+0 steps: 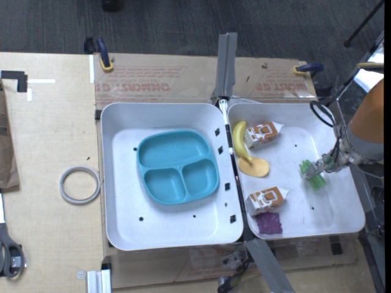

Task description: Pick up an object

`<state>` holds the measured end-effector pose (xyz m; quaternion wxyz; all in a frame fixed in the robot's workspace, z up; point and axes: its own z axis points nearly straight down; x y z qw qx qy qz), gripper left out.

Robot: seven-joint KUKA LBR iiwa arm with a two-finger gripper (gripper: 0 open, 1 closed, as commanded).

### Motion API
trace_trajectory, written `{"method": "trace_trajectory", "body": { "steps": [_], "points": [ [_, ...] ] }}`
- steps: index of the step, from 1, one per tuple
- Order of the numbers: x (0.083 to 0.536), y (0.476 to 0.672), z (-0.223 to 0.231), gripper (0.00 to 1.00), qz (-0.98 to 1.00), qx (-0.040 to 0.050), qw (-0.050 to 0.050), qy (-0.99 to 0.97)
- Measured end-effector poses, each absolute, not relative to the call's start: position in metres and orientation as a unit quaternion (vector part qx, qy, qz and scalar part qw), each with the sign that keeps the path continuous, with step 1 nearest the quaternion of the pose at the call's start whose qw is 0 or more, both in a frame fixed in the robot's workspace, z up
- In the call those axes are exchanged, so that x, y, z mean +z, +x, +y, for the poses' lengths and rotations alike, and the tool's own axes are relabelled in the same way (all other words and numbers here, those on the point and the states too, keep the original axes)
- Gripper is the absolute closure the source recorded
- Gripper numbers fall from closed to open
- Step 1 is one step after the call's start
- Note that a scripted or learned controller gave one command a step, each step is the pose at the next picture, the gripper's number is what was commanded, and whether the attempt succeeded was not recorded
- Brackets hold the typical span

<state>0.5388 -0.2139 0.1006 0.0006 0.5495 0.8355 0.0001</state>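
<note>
**Lining up on the green piece in the right bin**

I have the pincer [317,170] low in the right bin [342,224], at its right side, and I cannot tell whether it is open or closed. A small green object [313,177] sits right at its tip, but I can't confirm a hold on it.

My judgement: this green object is the nearest candidate, and it lies well apart from the banana [239,140], the yellow disc [256,167], the two small cartons [263,133] [266,199] and the purple piece [269,223]. To do this well, I want to centre on it, close squarely across its narrow side, then lift straight up and check that it rises. The teal divided plate [177,166] in the left bin [116,182] is too broad to try.
</note>
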Motion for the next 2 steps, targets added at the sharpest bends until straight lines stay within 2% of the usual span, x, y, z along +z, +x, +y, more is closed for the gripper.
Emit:
{"method": "trace_trajectory", "body": {
  "steps": [1, 2],
  "points": [
    [0.189, 0.553, -0.19, 1.0, 0.777, -0.0005, 0.0, 0.63],
    [0.263, 0.529, -0.146, 1.0, 0.749, -0.0008, 0.0, 0.662]
  ]
}}
